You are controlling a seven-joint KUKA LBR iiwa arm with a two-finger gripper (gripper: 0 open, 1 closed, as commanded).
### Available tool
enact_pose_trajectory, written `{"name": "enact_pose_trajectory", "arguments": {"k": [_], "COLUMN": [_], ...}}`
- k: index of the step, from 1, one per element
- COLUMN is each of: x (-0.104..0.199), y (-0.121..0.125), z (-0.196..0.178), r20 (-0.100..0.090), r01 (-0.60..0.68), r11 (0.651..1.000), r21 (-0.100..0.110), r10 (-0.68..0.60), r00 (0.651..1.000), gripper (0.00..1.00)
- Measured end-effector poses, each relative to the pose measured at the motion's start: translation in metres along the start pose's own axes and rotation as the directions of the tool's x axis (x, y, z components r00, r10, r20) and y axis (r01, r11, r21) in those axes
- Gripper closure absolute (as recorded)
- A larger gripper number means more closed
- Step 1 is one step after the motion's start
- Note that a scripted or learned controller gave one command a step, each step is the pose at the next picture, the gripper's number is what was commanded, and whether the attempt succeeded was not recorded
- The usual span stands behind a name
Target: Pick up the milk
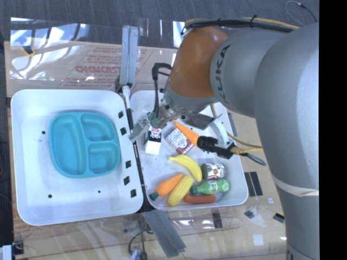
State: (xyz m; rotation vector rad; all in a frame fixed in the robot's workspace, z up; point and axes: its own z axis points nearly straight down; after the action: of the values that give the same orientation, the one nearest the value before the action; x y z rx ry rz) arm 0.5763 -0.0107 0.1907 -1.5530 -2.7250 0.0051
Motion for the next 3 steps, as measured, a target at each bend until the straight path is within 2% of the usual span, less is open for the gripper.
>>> {"name": "enact_pose_trajectory", "arguments": {"k": [1,2,3], "x": [-0.049,-0.049,-0.049], "y": [-0.063,-0.062,-0.062], "z": [-0.03,-0.04,-0.04], "r20": [0.002,0.003,0.003], "r01": [-0.004,0.0,0.0], "r11": [1.0,1.0,1.0], "r21": [-0.003,-0.003,-0.003], "r10": [0.004,0.0,0.0], "r00": [1.0,1.0,1.0], "gripper": [0.0,1.0,0.0]}}
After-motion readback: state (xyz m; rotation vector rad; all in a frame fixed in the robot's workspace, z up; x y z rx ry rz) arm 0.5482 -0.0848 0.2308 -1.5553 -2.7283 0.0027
